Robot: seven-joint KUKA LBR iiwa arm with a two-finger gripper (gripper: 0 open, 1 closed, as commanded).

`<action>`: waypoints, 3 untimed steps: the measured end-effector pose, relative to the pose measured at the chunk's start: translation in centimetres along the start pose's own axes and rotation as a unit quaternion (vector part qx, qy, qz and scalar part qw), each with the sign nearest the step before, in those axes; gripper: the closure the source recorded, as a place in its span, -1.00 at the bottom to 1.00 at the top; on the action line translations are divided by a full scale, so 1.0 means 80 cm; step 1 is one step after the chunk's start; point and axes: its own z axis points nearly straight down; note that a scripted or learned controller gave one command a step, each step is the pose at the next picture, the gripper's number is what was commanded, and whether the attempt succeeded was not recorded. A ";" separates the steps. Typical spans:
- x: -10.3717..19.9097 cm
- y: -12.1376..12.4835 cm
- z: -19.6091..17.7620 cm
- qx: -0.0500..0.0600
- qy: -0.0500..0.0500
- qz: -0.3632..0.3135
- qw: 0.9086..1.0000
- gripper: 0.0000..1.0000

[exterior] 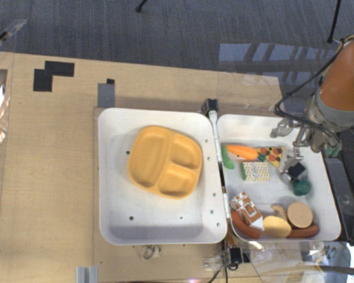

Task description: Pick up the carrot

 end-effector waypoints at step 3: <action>-0.056 0.030 0.142 -0.003 -0.011 0.203 0.979 -1.00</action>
